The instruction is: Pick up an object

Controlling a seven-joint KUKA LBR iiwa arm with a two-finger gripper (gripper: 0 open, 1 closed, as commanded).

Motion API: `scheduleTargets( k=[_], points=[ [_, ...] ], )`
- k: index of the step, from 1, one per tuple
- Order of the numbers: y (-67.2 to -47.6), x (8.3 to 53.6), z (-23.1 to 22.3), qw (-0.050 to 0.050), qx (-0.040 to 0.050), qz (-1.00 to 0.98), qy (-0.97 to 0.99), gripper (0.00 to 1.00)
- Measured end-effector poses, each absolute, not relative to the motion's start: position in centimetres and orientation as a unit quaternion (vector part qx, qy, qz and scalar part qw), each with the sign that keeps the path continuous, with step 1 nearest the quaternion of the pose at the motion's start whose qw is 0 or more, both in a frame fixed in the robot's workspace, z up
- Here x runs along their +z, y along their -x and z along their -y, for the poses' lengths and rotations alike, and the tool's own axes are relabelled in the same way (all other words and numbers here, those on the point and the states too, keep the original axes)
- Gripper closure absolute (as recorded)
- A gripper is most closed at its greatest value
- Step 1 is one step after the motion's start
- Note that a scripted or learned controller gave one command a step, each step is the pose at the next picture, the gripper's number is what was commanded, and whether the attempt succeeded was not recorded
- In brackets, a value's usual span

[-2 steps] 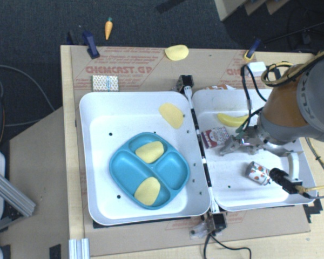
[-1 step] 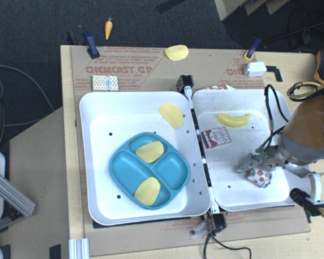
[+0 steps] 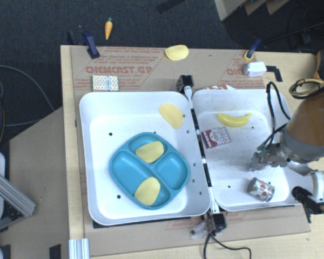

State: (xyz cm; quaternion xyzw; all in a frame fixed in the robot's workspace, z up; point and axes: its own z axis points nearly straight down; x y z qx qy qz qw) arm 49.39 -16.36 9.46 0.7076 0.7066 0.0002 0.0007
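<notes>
A: Where's the gripper (image 3: 257,161)?

B: Low in the right bin (image 3: 243,196), at three o'clock of the red-and-white packet (image 3: 215,138). Whether its claw is released or clenched, I cannot tell.

A: And the things to pick?

B: A small can (image 3: 260,189) lies just at its six o'clock, apart from it. A banana (image 3: 233,119) sits at its eleven o'clock, near the bin's far wall.

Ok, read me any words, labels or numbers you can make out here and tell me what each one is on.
"CHEMCAST GP": red print on the brown board behind the bins, repeated along its edges.
Red and white packet in the right bin: print too blurred to read.
Small can: label unreadable.
</notes>
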Motion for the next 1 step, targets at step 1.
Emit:
scheduleTargets(
  k=[1],
  points=[
    [-60.22, 16.67, 10.05, 0.001, 0.0016, -0.708, -0.706, 1.0]
  ],
)
